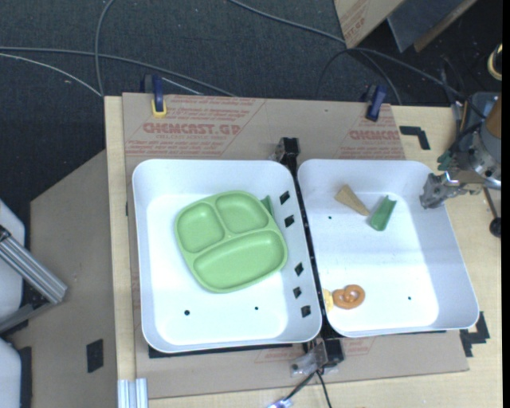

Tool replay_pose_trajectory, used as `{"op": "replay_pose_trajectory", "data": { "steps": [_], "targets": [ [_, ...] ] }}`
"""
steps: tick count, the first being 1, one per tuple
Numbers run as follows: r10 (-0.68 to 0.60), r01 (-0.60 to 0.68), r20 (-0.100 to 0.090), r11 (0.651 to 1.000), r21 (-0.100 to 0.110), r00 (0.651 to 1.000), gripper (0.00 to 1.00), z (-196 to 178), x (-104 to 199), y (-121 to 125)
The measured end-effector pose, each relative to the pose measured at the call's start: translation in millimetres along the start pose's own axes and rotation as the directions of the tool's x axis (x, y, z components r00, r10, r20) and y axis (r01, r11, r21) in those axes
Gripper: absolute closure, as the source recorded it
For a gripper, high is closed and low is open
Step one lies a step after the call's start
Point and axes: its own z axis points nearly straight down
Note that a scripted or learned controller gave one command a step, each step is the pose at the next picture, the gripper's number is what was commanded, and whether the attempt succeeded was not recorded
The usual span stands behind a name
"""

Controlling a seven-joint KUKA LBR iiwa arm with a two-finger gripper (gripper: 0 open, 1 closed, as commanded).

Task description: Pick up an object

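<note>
end effector (434, 191) is seen at the right bin's (446, 263) upper right rim, nothing gripped; its opening cannot be told. a green block (382, 213) is nearby.

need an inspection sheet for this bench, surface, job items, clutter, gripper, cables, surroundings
surface: wooden bench board bearing two white bins side by side, left bin and right bin.
job's things: green divided plate in the left bin; tan wedge, green block and orange pretzel in the right bin, the wedge and block close together.
clutter: nothing seen.
grippers: gripper at the right bin's right rim, holding nothing visible.
cables: cables across the dark floor behind the bench; one at the front edge.
surroundings: blue clamps on the back edge, cardboard at top right, metal rail at left.
</note>
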Motion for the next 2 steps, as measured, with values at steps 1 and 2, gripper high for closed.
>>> {"op": "replay_pose_trajectory", "data": {
  "steps": [1,2],
  "targets": [
    [0.000,0.000,-0.001,1.000,0.002,1.000,1.00,-53.1,-0.4,1.6],
    [-0.005,0.005,-0.006,1.000,0.010,1.000,1.00,-52.0,56.9,-5.1]
  ]
}}
